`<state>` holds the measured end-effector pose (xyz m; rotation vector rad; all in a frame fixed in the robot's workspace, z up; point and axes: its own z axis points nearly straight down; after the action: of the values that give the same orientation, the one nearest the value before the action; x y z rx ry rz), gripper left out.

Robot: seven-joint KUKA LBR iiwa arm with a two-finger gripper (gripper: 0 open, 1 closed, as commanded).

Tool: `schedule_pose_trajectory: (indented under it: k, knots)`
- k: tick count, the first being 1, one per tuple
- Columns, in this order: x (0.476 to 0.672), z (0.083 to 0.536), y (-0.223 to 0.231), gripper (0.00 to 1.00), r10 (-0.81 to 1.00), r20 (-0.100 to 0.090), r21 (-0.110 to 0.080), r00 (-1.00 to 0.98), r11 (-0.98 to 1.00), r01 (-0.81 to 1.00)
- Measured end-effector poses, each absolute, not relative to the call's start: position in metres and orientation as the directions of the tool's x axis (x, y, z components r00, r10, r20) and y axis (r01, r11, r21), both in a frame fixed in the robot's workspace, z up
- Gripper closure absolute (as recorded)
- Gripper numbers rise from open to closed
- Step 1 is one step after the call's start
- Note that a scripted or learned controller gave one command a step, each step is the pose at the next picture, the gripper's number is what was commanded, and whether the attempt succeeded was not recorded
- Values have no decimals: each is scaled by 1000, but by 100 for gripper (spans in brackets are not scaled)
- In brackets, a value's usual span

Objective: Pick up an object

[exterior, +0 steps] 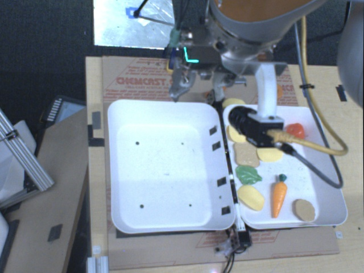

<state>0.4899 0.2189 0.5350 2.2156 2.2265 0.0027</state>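
Gripper (200, 90) spread, above far rim, left bin (131, 104)

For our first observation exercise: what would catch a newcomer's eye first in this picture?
The bright toy food clustered in the right bin: an orange carrot, a green leafy piece and a red piece. Above the bins' far edge looms the grey arm's gripper.

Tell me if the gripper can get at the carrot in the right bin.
Probably yes: the carrot lies clear of its neighbours near the right bin's front, nothing over it; the gripper hangs above the bins' back rim.
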Motion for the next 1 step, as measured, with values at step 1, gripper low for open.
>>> schedule_pose_trajectory:
  k: [1]
  knots:
    - [490,546,219,100,1000,2,4,-8,8,1000]
